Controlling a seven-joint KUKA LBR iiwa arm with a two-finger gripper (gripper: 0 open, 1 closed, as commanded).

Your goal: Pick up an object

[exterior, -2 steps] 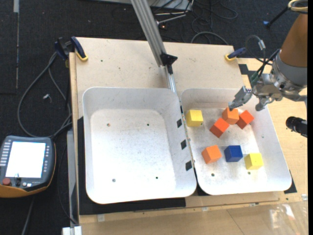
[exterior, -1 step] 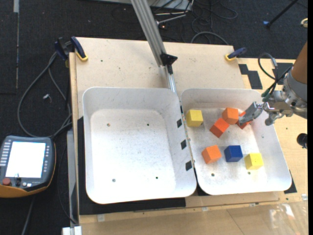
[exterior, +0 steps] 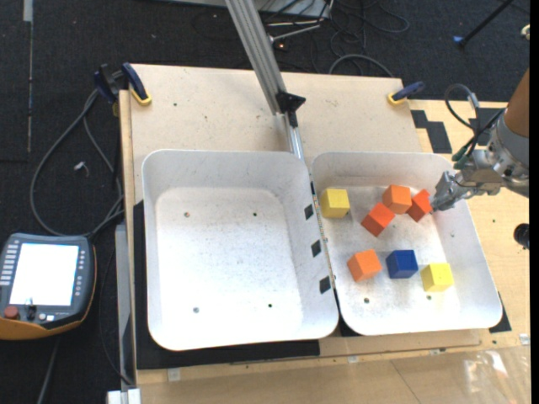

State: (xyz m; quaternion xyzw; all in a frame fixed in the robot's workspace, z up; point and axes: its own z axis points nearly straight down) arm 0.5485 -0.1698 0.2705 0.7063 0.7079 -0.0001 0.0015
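R bin (exterior: 472,310): 7 cubes (exterior: 402,263)

A: What's around the bench?

B: Teach pendant (exterior: 44,286) on the dark floor at far left, screen lit white, orange casing along its lower edge. A black cable (exterior: 63,160) loops from it up toward the bench's back left corner.

A: Clamps?

B: Two, blue and yellow. One (exterior: 133,84) at the back left corner, one (exterior: 405,93) at the back right.

A: That pole?

B: Aluminium bar (exterior: 255,42), slanting from top centre down to a black bracket (exterior: 290,105) near the bench's middle. More cables (exterior: 337,23) lie loose on the floor behind.

A: Bench top?

B: Pale board (exterior: 219,108), a few small holes. Black checker marks (exterior: 438,129) at its right edge.
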